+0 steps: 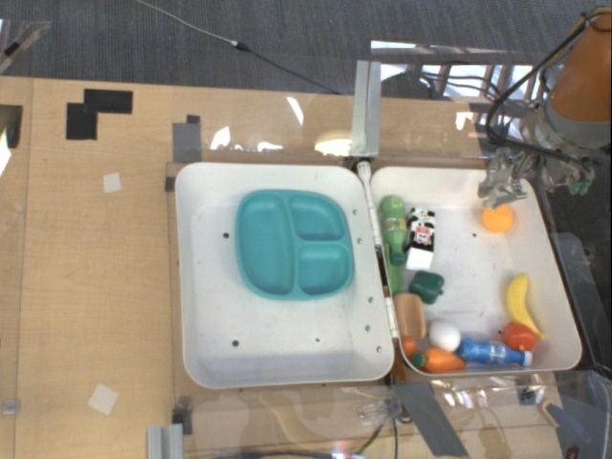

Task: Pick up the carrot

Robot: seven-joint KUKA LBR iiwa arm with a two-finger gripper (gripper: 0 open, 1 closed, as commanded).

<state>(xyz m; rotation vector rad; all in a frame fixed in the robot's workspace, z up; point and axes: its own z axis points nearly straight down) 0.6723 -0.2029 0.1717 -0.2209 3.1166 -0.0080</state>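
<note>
Camera view leaves the gripper's [501, 191] opening impossible to tell above an orange ball [497, 219]; the carrot [438, 359] lies well away, toward the bin's near-left corner.

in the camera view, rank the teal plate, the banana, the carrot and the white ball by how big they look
Largest to smallest:
1. teal plate, by far.
2. banana.
3. carrot, partly hidden by neighbours, so its rank against the banana is unsure.
4. white ball.
</note>
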